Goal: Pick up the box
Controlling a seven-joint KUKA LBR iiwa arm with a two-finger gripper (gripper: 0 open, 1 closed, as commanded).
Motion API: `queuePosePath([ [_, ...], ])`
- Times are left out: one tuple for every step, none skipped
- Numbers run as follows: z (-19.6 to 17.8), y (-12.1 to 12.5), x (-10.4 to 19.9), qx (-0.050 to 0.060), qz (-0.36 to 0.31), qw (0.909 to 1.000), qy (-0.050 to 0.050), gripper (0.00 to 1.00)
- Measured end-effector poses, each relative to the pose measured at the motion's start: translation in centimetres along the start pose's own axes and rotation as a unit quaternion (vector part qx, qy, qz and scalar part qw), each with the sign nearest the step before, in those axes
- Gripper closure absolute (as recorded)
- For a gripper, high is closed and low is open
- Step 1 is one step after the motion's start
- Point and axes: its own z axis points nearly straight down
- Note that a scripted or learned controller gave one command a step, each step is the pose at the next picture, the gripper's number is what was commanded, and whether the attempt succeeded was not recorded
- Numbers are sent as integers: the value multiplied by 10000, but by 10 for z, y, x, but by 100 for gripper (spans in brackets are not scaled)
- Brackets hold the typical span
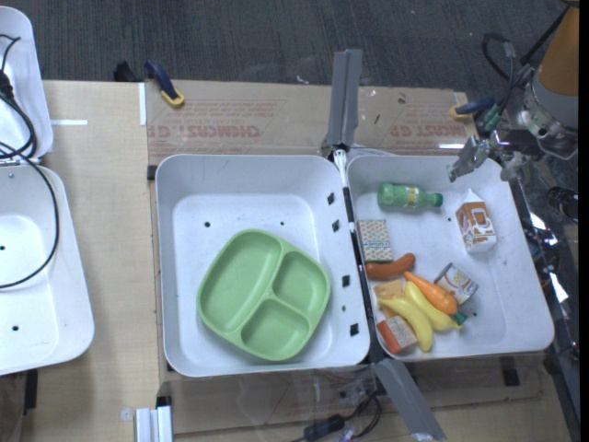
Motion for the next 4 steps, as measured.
queuePosePath([
  [70,-6,118,3,-11,10000,0,0],
  [147,-21,55,3,-370,9993,0,0],
  [170,-99,-17,-2,-632,9980,0,0],
  [161,-99,-17,-3,-619,9981,5,100],
])
